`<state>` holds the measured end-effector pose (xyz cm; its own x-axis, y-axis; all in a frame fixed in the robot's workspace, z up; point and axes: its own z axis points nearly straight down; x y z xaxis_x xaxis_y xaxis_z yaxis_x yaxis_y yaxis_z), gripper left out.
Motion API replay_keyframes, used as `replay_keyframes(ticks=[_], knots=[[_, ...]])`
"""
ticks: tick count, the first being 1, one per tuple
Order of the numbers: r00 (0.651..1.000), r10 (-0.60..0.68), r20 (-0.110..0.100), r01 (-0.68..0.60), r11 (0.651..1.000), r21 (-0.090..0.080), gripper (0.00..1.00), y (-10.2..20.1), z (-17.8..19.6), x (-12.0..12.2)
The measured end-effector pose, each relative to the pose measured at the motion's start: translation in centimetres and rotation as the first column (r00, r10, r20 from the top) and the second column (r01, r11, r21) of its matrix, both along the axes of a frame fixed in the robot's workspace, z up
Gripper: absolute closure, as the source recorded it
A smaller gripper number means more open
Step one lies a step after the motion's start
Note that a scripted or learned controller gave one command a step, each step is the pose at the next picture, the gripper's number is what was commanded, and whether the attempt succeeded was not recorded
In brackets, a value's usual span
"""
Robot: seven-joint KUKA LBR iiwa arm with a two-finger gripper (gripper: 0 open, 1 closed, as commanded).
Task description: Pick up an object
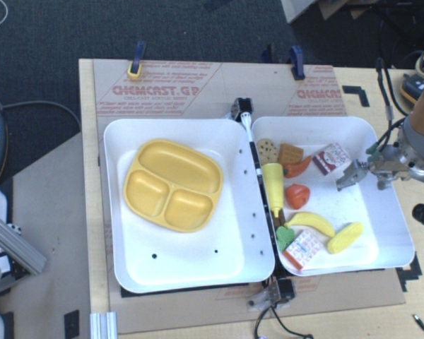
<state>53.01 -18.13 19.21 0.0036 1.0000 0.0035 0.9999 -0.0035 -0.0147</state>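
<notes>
On the bench, the gripper (pixel 359 171) hovers beside a red-and-white carton (pixel 331 158).

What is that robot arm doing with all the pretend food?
The robot arm reaches in over the right bin, trying to pick something up. Its gripper hangs near a small red and white box, but it holds nothing. Toy food lies in that bin: a banana, a tomato, a cookie, a yellow bottle and a lemon-coloured piece. The left bin has a yellow divided plate.
</notes>
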Motion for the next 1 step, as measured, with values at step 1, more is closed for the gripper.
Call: replay_keyframes(ticks=[1], knots=[[1.0, 0.004, 0.014, -0.004, 1.0, -0.004, 0.0, 0.03, 0.77, 0.33]])
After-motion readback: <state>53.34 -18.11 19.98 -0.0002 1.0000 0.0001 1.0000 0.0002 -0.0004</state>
